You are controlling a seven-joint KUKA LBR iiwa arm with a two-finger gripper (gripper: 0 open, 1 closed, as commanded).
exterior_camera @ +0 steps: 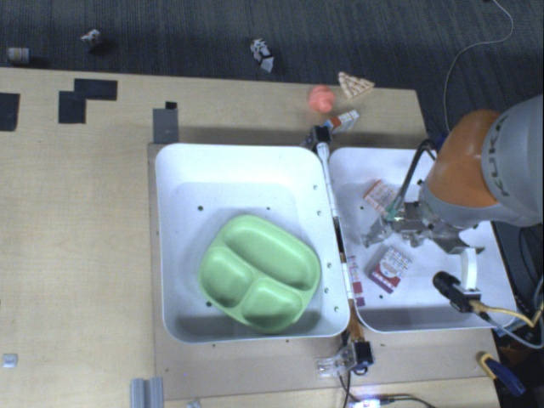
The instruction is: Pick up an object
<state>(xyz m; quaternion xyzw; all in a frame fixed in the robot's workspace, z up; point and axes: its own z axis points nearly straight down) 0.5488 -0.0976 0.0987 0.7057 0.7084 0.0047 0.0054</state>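
**Arm low in the right bin, between two packets**

From the camera above the bench [76, 245], we see the grey arm [518, 164] come in from the right side. Its orange band [463, 164] bends over the right bin [412, 308]. The gripper [393, 221] points toward the wall that the two bins share. It hangs low over the middle of the right bin. We cannot tell if the pincer is wide or narrow, and we see nothing held in it.

Two things lie close to the gripper. A small pale packet [378, 195] lies just past it, toward the far side of the bin. A red and white packet [389, 268] lies just on the near side of it, close to the shared wall. We cannot tell if the gripper touches either one.

The right bin has bare white floor along its near wall and in its far right corner.

The left bin [204, 185] holds a green plate [259, 270] with three hollows. The plate sits a bit crooked, close to the near wall. The far half of that bin is bare floor, so there is open room there.

A pink ball [321, 99] rests on the bench behind the bins, well apart from the arm.
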